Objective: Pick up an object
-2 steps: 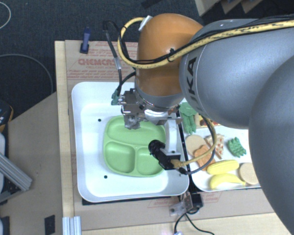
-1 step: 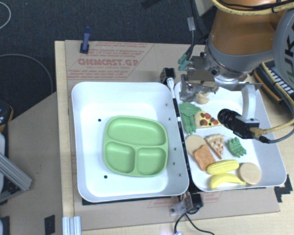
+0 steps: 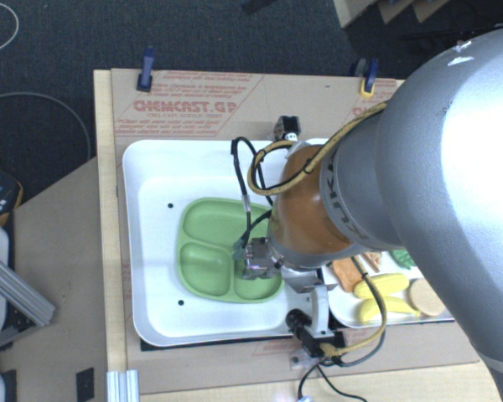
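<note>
A green divided plate (image 3: 210,249) lies in the left white bin (image 3: 147,224). My gripper (image 3: 253,258) hangs over the plate's right edge, right at its rim; the wrist with the orange band (image 3: 306,212) covers that side of the plate. In the right bin, partly hidden by the arm, lie a yellow banana (image 3: 384,296), an orange carrot-like piece (image 3: 348,275), a round tan piece (image 3: 426,298) and a bit of green (image 3: 402,260).
The big grey arm (image 3: 436,157) covers most of the right bin. Black cables (image 3: 247,170) loop off the wrist over the left bin's back. Brown cardboard (image 3: 193,99) with blue clamps (image 3: 145,67) lies behind the bins.
</note>
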{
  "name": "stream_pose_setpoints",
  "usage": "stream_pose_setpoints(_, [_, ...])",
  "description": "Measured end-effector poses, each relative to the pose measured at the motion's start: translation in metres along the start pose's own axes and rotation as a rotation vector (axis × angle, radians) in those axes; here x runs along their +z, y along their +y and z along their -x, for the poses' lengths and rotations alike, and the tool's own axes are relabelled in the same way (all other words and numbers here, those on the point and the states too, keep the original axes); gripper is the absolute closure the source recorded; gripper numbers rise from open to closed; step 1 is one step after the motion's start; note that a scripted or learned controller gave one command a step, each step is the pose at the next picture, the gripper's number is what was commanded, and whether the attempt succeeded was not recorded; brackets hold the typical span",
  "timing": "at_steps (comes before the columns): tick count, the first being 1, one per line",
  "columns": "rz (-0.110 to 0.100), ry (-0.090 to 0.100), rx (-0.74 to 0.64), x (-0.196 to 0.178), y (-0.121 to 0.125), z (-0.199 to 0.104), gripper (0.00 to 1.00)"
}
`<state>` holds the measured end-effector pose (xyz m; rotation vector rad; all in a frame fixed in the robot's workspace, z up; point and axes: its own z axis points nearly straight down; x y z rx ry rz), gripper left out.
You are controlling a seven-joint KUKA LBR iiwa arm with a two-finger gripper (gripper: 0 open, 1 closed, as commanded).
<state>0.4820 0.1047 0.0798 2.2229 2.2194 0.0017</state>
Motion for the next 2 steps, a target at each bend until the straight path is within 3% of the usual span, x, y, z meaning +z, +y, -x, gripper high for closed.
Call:
stream_pose_setpoints(1, [0.009, 0.005, -0.010, -0.091, 0.021, -0.073, 1.00])
stream_pose_setpoints(2, [0.002, -0.001, -0.003, -0.074, 0.068, -0.077, 1.00])
